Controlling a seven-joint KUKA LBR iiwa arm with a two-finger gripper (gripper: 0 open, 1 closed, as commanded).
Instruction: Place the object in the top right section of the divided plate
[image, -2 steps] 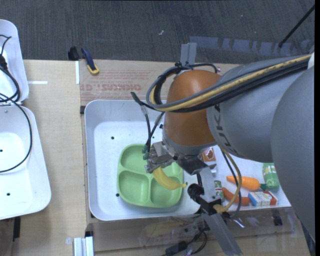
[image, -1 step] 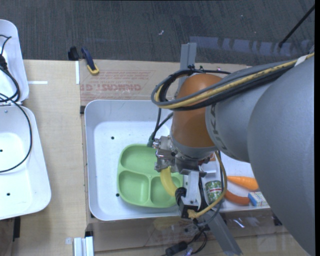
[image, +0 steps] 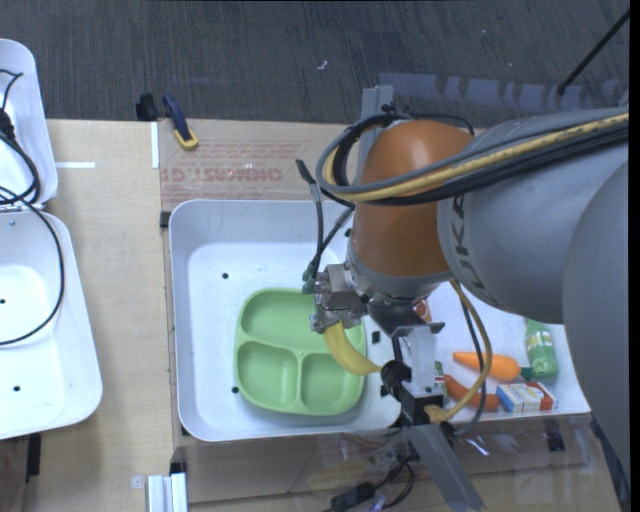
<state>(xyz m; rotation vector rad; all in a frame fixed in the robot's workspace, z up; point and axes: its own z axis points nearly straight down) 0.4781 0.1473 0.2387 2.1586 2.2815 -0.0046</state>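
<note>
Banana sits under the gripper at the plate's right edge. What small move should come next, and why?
Probably a short shift toward the top right section, then lower. The banana hangs below the gripper and overlaps the right rim of the green divided plate, so letting go now might tip it off the plate.

The arm's orange band (image: 410, 200) hides the divided plate's (image: 290, 360) right edge and the banana's (image: 347, 352) upper end; the gripper (image: 335, 312) is mostly covered.
</note>
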